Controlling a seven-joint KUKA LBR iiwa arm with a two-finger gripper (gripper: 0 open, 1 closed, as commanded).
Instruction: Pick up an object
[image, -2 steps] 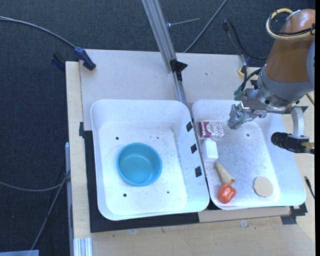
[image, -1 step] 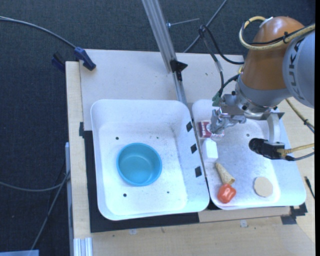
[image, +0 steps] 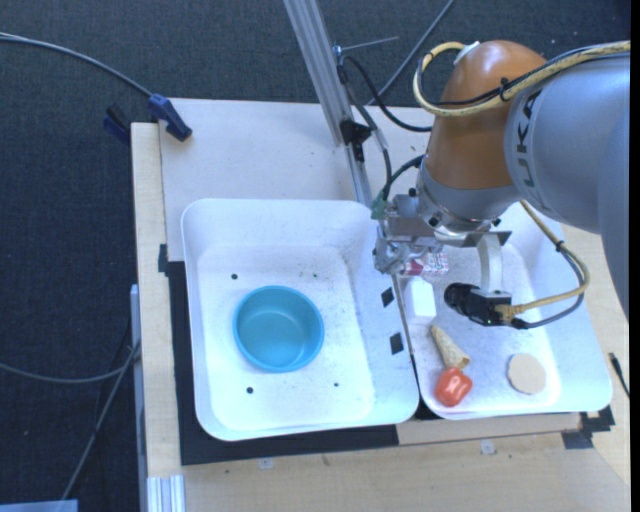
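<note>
My claw (image: 403, 256) hangs at the far left corner of the right bin (image: 588, 388), with a white block (image: 421, 299) and a red-and-white packet (image: 434, 264) just beside it. I judge this the approach to a grasp, though I cannot tell whether the claw is open or closed. Next I must centre on one piece; the bin's wall crowds me, while the tan cone (image: 450, 347), red pepper (image: 453, 386) and blue bowl (image: 279, 327) lie clear.

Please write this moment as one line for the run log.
gripper: over right bin, near white block | left bin: blue bowl
</note>
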